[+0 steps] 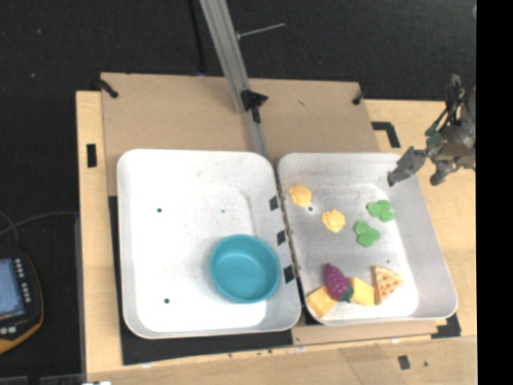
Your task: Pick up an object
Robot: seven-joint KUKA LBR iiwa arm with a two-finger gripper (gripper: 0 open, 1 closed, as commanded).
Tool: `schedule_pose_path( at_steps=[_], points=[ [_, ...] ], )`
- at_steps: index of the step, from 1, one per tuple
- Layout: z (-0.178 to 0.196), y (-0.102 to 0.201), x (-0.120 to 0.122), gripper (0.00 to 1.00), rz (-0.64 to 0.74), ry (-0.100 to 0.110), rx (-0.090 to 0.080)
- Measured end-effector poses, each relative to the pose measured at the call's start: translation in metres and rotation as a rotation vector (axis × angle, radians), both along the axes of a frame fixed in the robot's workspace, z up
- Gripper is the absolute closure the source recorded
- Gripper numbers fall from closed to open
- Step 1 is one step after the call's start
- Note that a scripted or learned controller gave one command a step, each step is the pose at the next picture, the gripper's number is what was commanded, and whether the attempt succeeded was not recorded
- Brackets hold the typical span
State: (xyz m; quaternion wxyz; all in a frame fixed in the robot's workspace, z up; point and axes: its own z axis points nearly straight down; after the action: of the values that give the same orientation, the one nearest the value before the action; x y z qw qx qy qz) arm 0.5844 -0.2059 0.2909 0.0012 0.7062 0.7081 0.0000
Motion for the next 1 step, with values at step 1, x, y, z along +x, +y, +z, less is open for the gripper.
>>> schedule_pose_path(
  at_steps=[1],
  points=[
    [0.0, 0.0, 0.0, 0.0, 0.001, 0.0, 0.0]
  ],
)
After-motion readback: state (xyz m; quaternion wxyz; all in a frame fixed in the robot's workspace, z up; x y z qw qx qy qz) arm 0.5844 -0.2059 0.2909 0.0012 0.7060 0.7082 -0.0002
